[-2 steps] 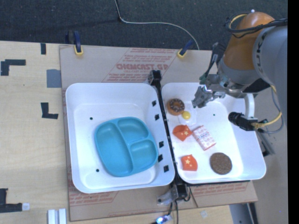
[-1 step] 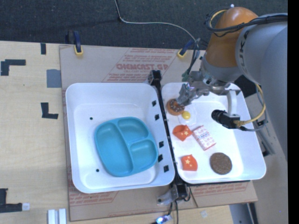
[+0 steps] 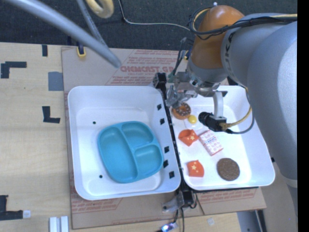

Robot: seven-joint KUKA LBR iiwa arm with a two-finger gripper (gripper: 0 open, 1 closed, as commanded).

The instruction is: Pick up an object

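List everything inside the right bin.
The right bin holds two red blocks, a brown round cookie, a red-and-white packet, a small yellow piece and a brownish round item under the gripper. The arm covers the bin's far corner.

A wooden bench [image 3: 29,129] bears cardboard [image 3: 140,64] under two white bins [image 3: 77,100] side by side.

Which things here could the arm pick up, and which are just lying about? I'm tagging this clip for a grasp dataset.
For the job:
gripper
round orange-brown item under it
yellow piece
two red pieces
white-and-red packet
brown disc
right bin

Lying about:
blue divided plate
left bin
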